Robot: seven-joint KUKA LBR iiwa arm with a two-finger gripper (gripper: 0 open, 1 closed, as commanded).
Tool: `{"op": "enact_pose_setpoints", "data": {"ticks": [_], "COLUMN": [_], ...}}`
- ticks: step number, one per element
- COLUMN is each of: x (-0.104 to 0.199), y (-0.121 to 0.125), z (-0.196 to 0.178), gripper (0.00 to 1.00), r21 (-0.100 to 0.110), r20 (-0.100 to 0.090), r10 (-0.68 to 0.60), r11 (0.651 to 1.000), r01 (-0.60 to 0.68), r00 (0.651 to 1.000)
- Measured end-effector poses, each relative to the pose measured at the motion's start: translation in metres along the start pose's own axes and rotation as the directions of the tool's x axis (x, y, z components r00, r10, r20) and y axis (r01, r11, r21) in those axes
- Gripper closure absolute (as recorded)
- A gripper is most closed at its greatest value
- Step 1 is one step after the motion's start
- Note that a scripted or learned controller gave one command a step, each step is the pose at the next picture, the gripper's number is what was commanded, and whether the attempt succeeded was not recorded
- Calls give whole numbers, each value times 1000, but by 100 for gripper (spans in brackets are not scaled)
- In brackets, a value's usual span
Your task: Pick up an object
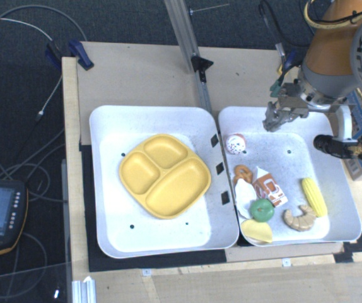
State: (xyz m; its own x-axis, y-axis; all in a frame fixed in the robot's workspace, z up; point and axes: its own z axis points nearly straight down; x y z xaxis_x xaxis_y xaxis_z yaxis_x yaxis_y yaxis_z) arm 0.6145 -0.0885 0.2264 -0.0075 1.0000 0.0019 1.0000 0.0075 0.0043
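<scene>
- my pincer [275, 120] hung over the far edge of the right bin [332, 169], near its upper left corner, and nothing was between its fingers.
- from this slanting view i could not tell if the pincer was open or closed, the tips were too small and dark.
- the things to pick all lay in the right bin, toward the near side: a small white ball with red dots [235, 144], a pretzel [243, 173], a red and white packet [270, 190], a green round fruit [262, 210], a pale yellow piece [257, 231], a croissant [299, 218] and a corn cob [314, 196].
- the ball lay apart from the rest and was the nearest to my pincer, just beside the left wall of the bin.
- the packet, the green fruit and the pale yellow piece were touching or overlapping, so they looked harder to take cleanly.
- the left bin [105, 169] carried a yellow divided plate [164, 176], which was not my target, i think.
- i judged that the step was the approach: no object was chosen or touched yet.
- the next move called for going over one separate object, perhaps the ball or the corn cob, and coming down straight on it without pushing it against the wall.
</scene>
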Motion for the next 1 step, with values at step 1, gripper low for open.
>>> {"op": "enact_pose_setpoints", "data": {"ticks": [1], "x": [45], "y": [3], "z": [-3], "gripper": [100], "r21": [2], "r20": [0], "r10": [1], "r11": [1000], "r01": [-1], "r00": [1000]}}
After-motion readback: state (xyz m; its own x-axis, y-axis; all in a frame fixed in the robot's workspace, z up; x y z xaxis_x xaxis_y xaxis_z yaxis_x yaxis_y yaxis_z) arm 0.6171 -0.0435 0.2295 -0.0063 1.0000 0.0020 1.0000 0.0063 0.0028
